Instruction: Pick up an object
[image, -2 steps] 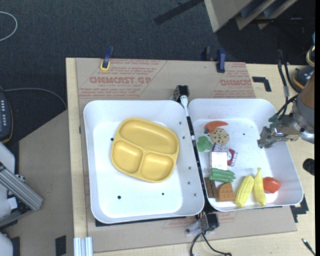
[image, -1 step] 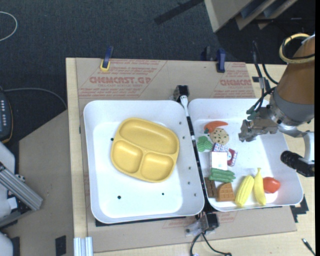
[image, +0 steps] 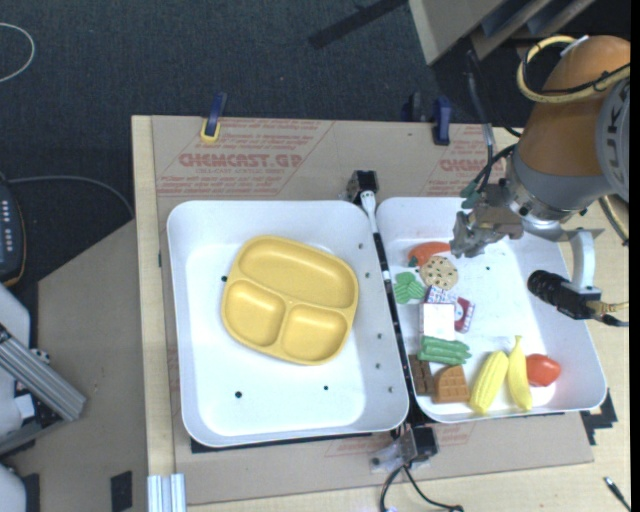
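Below my pincer, just toward the near rim of the right bin, lies the round cookie, with a red piece touching its far side. I cannot tell whether the pincer is apart or together from this slant. Further toward me sit the white block, green bean, corn, banana and tomato. Well off to the pincer's left, the yellow tray rests in the left bin. I judge this the approach step, nothing lifted; next I need a straight descent centred over one piece.
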